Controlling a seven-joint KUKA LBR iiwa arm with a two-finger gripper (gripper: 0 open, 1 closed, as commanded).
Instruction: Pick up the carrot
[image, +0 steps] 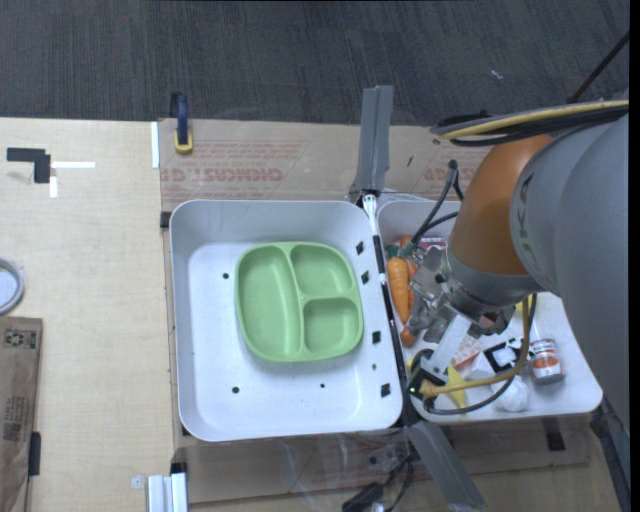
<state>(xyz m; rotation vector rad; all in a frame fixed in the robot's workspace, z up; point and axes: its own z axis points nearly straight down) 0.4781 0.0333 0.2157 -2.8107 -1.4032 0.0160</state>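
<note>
The carrot (399, 285) is lying in the right bin (575, 400), against its left wall. The gripper (428, 318) is hanging just beside it; I cannot tell its state. It should be coming straight down over the carrot's middle.

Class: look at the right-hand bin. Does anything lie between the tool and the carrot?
Nothing visible does. The carrot lies at the right bin's left wall, and the tool sits right beside it, with no other item showing between them.
</note>
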